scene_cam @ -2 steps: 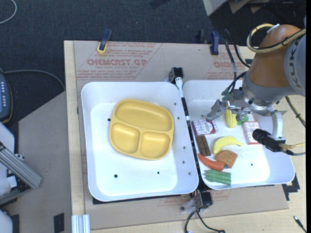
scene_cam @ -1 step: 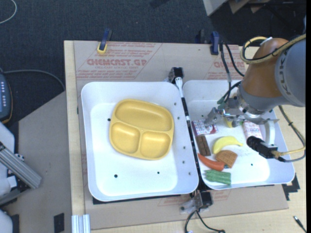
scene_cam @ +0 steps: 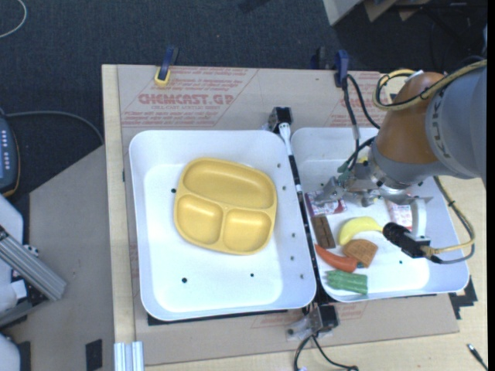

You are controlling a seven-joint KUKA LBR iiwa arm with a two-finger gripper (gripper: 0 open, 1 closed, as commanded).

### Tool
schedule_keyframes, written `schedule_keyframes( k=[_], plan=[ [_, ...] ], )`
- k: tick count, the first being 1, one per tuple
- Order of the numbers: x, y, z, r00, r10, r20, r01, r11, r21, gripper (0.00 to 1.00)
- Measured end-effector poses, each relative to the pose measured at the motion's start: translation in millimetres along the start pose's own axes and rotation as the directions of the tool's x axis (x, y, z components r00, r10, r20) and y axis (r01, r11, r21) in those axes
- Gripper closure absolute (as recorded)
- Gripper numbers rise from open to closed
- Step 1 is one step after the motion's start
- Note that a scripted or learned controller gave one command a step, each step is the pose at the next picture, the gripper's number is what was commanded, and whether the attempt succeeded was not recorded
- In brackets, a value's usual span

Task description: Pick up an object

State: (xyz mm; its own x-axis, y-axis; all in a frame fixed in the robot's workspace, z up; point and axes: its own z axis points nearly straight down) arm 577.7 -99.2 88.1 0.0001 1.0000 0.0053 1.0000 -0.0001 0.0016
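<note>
In the right bin (scene_cam: 433, 277): banana (scene_cam: 360, 226), toast piece (scene_cam: 360, 251), carrot (scene_cam: 336, 260), green pod (scene_cam: 346, 282). Left bin (scene_cam: 151, 207): yellow plate (scene_cam: 226, 205). Above the banana, tool (scene_cam: 349, 192) lowered from the right; grip state hidden.

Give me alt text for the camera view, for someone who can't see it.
A grey robot arm's end effector hangs over the right bin, above toy food: a banana, carrot and green vegetable. The left bin holds a yellow divided plate.
</note>
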Motion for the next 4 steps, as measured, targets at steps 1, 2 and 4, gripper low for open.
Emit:
schedule_keyframes(
  k=[1, 2, 4],
  plan=[
    [-1, 3, -14, 1.0, 0.0, 0.005, 0.0, 1.0, -0.013, 1.0],
    [5, 12, -73, 1.0, -0.002, 0.007, 0.002, 1.0, -0.006, 1.0],
    [6, 22, -138, 1.0, -0.001, 0.007, 0.001, 1.0, -0.004, 1.0]
  ],
)
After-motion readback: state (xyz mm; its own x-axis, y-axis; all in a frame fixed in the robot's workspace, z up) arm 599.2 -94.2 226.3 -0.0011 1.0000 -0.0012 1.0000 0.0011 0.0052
